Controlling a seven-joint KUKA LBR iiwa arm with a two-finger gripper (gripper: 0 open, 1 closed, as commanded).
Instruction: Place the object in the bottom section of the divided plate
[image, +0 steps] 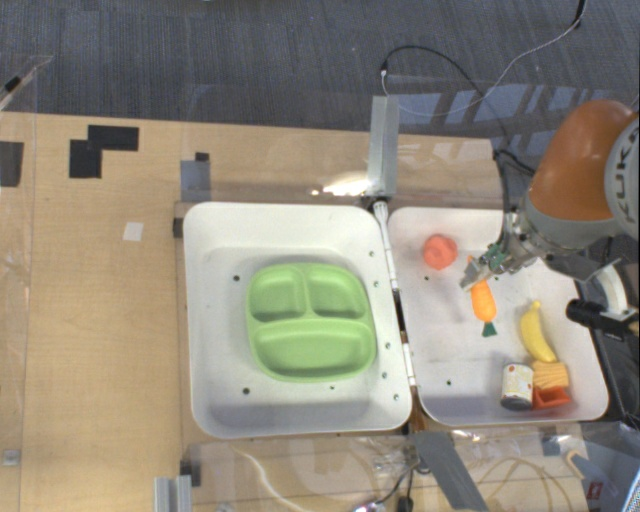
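Plate (311, 321), light green and split into three sections, sits in the middle of the left bin (205, 250): two small sections lie along its far side and one wide section runs along its near side, toward the bottom of the view. The right bin (440, 385) holds the toy food. A carrot (484, 302), orange with a green tip pointing toward the near edge, lies near the middle of that bin. A pinkish-red round fruit (439, 251) rests to its left and farther back, apart from it. A banana (537, 334) lies to the right of the carrot, and just beyond its near end stand a small can (516, 386) with a white-and-red label, too small to read, and an orange block (551, 387) beside it. The arm (580, 170) reaches in from the right, its orange band high over the bin's far right corner; part of the dark lettering "KU" shows on the grey casing at the frame's edge. The pincer (489, 264) hangs just above the carrot's far end; whether it is released or clenched cannot be told, and nothing can be seen in it. The surface (100, 300) is pale wood with black square markers near its far left corner.
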